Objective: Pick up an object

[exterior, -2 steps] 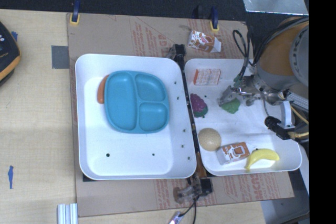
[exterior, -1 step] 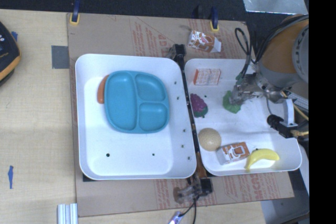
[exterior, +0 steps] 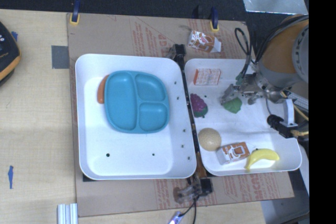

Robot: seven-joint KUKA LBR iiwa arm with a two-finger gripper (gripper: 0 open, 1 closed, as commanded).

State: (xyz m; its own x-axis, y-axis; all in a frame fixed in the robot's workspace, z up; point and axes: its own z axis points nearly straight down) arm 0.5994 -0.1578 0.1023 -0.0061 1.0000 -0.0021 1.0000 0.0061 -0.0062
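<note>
My gripper (exterior: 237,95) hangs low in the right bin (exterior: 283,136), near its upper middle, reaching in from the right. Directly below and touching its tip in this view lies a small green object (exterior: 232,106). A purple bunch of grapes (exterior: 198,105) sits to the left by the bin wall. A white and orange carton (exterior: 207,76) lies at the bin's top left. Nearer the front are a beige ball (exterior: 209,139), a small orange and white box (exterior: 233,152) and a yellow banana (exterior: 262,158).
The left bin (exterior: 131,160) holds a blue divided plate (exterior: 137,101) with an orange item (exterior: 100,91) sticking out under its left edge. A snack packet (exterior: 204,42) lies on the cardboard behind the bins. Black cables (exterior: 247,47) loop beside the arm.
</note>
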